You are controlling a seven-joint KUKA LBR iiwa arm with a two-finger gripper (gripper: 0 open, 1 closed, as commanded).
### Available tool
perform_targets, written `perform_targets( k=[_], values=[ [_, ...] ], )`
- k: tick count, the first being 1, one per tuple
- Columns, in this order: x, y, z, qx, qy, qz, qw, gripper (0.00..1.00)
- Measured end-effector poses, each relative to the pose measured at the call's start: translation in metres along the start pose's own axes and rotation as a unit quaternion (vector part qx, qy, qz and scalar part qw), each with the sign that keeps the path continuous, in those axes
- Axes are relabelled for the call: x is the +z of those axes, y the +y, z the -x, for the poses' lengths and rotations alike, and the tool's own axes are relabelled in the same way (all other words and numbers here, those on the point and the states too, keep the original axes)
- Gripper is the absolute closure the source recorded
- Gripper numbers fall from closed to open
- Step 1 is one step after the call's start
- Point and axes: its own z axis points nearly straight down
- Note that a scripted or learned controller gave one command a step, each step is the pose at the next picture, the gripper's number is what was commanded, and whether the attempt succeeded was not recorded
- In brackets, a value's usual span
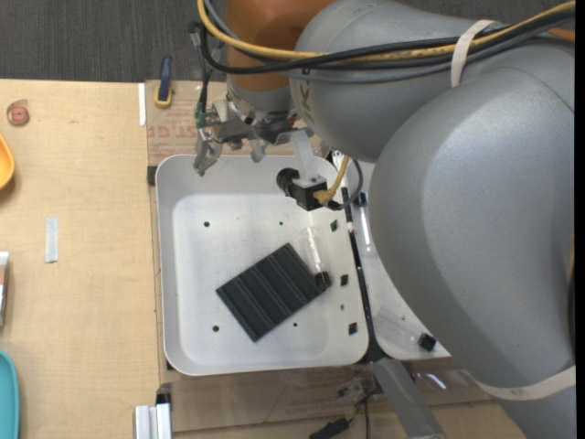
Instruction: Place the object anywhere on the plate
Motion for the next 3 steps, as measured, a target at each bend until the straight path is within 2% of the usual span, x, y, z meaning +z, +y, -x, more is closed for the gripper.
perform_targets(
  k=[1, 2, 3],
  values=[
    [-0.008, 0.0, 0.001, 0.0, -0.001, -0.001, 1.0, 1.0],
    [-0.087, -0.047, -0.005, -0.15, 0.0, 0.0, 0.9887, 1.0],
    [-0.112, -0.082, -0.013, -0.217, 0.0, 0.0, 0.9762, 1.0]
  ],
)
